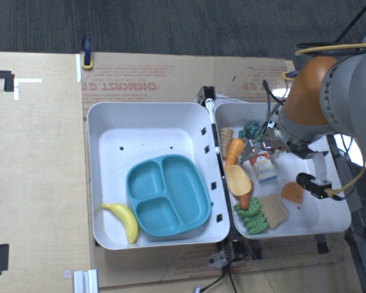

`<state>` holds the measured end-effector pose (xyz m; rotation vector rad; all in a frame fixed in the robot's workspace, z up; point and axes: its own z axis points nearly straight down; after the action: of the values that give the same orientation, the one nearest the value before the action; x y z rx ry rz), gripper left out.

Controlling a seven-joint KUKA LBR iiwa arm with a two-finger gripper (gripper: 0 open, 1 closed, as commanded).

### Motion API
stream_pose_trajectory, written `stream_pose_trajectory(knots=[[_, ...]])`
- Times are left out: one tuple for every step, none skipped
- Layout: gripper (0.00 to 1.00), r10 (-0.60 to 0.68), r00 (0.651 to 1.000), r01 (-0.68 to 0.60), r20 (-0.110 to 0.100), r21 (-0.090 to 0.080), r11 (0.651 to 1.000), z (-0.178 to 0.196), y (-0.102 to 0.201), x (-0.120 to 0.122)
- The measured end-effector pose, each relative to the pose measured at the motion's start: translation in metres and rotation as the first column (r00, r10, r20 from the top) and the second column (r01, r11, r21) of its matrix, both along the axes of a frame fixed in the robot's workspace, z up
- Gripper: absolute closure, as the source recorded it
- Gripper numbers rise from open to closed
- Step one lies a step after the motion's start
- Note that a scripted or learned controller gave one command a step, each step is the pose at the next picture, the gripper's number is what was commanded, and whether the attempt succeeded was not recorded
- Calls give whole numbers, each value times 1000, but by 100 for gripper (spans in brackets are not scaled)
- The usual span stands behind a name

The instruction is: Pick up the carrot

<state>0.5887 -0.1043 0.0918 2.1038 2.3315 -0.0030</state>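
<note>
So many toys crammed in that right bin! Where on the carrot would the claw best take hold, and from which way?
Probably across the carrot's orange middle, coming straight down. It lies slanted along the right bin's left wall, with a ridged beige piece on one side and the small carton close on the other, so a sideways approach looks blocked. The gripper sits just right of it.

Left bin (104, 133): teal three-part plate (168, 194), banana (123, 220) just beside it at lower left. Right bin (329, 221): small carton (263, 166), potato-like slice (238, 179), bread slice (273, 210), green pea pods (254, 218), orange biscuit (292, 192), dark green piece (252, 129).
</note>
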Motion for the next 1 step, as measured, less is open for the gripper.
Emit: stream_pose_trajectory(knots=[[0, 158, 987, -158, 3, 0, 987, 101, 68, 71]])
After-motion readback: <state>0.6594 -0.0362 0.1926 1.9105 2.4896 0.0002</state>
